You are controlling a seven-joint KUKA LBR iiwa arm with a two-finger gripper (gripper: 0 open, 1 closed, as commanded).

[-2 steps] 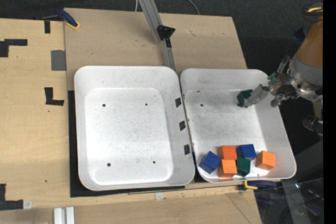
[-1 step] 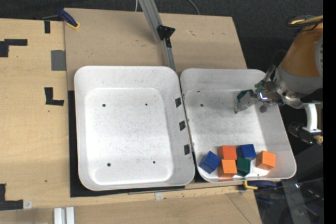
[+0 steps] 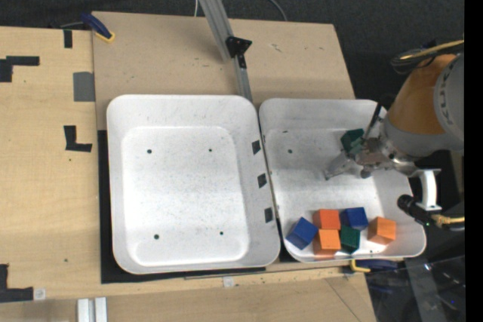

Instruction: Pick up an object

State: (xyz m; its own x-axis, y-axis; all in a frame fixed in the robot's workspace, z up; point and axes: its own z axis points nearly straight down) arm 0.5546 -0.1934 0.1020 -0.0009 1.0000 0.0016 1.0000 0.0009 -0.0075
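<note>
In the right bin [image 3: 302,117], the gripper [image 3: 361,154] is sitting low w/ a dark green block [image 3: 352,139] right at its tip; fingers too blurred, can't tell if apart or clamped. Blue, orange & green blocks [image 3: 339,228] are bunching along near edge, arm [image 3: 426,113] getting cut off at right. No readable writing
</note>
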